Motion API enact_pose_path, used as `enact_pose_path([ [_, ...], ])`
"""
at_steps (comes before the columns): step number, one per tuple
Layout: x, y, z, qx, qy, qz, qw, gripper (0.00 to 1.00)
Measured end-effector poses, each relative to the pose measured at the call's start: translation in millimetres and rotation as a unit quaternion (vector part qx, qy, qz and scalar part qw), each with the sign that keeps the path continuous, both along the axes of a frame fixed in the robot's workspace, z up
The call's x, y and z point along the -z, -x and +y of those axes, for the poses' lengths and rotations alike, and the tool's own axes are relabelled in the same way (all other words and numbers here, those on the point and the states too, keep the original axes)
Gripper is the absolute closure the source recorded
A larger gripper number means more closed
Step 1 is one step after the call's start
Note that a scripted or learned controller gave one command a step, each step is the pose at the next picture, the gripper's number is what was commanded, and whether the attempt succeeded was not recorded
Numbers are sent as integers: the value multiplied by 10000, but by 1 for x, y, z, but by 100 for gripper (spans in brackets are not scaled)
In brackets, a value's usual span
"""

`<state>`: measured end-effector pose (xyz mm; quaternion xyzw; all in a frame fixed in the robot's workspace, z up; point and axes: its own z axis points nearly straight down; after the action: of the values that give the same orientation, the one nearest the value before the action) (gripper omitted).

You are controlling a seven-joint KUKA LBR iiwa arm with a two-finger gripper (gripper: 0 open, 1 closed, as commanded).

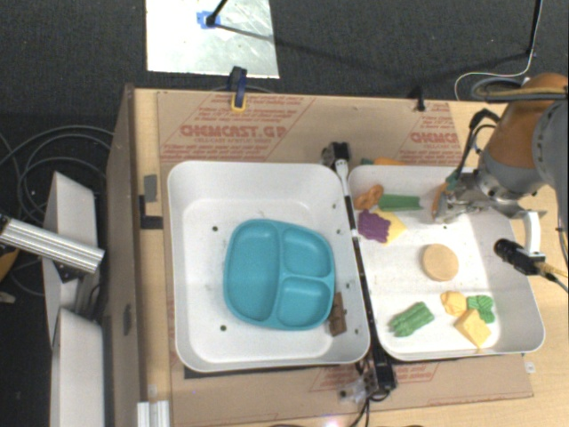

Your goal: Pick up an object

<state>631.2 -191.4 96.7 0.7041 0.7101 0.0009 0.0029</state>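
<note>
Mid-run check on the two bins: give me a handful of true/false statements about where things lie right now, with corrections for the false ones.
1. The blue divided plate lies in the left bin. True.
2. The tan round disc sits on the blue divided plate. False: it lies on the floor of the right bin.
3. The gripper is over the right bin, near its far edge. True.
4. The purple grapes lie in the left bin. False: they are in the right bin, close to the divider between the bins.
5. The green ridged piece lies at the far end of the right bin. False: it lies toward the near edge.
</note>
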Motion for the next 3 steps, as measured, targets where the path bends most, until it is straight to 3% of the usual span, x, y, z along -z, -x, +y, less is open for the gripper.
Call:
enact_pose_path([
  [1, -96, 22, -9, 39, 1, -17, 10000, 100],
  [2, -90, 22, -8, 26, -6, 11, 10000, 0],
  [3, 11, -28, 1, 7, -15, 30, 10000, 0],
])
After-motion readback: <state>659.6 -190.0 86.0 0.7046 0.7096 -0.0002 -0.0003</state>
